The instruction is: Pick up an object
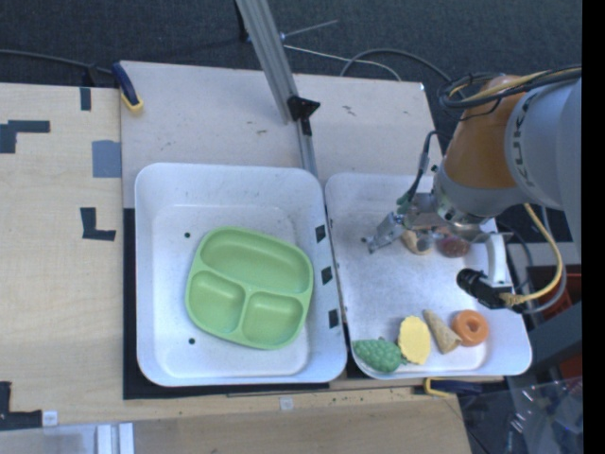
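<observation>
My gripper (378, 239) hangs low over the upper middle of the right bin (378, 291), pointing left, with bare bin floor under its tip. Just to its right, partly under the wrist, lie a small tan object (416, 242) and a dark red one (455, 247). Along the bin's front edge sit a green knobbly toy (378, 354), a yellow piece (413, 339), a tan cone (439, 331) and an orange ring (470, 327). Nothing shows at the gripper's tip.
The left bin (161, 253) holds a green divided plate (250, 288). A slanted metal pole (274, 55) ends at the wall between the bins. A black fitting and cables (482, 289) lie at the right bin's right edge.
</observation>
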Robot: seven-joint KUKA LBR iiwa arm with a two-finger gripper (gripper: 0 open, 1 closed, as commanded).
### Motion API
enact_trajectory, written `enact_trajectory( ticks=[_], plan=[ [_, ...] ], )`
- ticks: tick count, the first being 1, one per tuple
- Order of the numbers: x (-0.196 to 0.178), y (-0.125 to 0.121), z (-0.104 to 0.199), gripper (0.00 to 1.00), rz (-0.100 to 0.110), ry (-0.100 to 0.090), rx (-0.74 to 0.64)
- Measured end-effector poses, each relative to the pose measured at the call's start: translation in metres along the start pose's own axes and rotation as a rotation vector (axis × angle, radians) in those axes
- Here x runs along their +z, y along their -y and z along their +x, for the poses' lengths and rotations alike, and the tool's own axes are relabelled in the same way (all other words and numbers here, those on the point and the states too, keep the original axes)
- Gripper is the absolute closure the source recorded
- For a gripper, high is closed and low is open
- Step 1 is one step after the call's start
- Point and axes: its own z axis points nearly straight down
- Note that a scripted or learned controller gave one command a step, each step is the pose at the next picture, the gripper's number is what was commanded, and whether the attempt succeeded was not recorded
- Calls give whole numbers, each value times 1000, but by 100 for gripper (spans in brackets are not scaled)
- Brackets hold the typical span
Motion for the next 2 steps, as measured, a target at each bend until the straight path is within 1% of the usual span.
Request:
enact_trajectory(
  ticks=[1, 2],
  plan=[
    [56, -1, 10, 0, 0, -1, -1],
    [69, -1, 11, 0, -7, 1, -1]
  ],
)
